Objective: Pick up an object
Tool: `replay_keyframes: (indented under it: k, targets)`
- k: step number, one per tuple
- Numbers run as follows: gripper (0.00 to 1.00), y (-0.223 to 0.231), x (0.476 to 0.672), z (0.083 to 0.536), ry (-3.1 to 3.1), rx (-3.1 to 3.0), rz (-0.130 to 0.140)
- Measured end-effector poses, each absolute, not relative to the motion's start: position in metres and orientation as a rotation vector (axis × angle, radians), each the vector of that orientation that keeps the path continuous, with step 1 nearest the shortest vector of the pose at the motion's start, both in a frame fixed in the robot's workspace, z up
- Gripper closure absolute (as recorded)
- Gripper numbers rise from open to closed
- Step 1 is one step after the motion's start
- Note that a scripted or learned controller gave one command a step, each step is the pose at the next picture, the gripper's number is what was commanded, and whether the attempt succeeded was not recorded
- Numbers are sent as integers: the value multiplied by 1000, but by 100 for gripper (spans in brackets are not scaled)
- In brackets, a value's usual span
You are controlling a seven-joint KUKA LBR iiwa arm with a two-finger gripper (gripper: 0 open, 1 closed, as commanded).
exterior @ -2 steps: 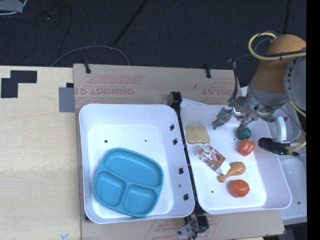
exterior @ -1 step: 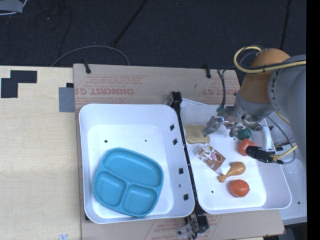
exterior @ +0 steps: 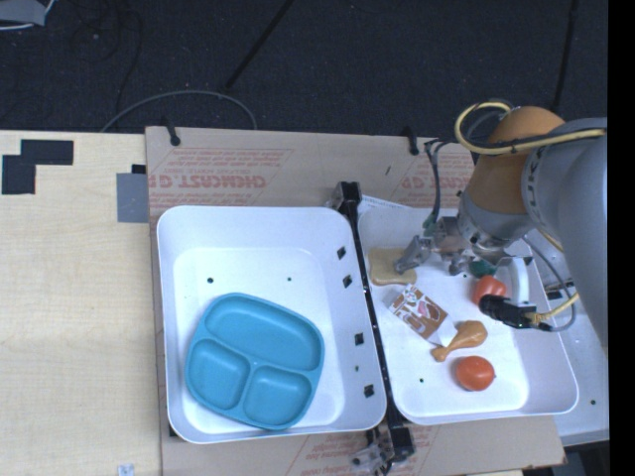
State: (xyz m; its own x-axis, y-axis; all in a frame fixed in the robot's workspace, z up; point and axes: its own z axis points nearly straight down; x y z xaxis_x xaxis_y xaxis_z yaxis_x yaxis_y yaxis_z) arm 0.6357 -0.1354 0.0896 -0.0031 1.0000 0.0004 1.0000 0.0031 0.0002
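A flat tan piece [exterior: 390, 265] lies in the right bin [exterior: 556, 390], near its upper left corner, and the gripper [exterior: 415, 256] sits just at that piece's right edge, its tip low over the bin floor; whether it touches the piece cannot be told. The arm [exterior: 536, 181] reaches in from the right, bent down over the bin's upper part, with cables looping off the wrist. Five loose things lie in this bin: the tan piece, a small printed packet [exterior: 419, 312], a toy drumstick [exterior: 460, 339], a red-orange ball [exterior: 475, 373] near the front, and another red piece [exterior: 488, 290] partly hidden beside the wrist. The left bin [exterior: 189, 231] holds one blue divided plate [exterior: 255, 361] with three compartments.
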Motion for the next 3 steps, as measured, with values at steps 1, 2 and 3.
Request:
replay_keyframes:
  k: [1,2,3]
  targets:
    - [100,-135,637,102,-2226,-2218,-8]
    - [100,-127,634,149,-2224,-2219,0]
    - [100,-128,634,202,-2225,-2219,-1]
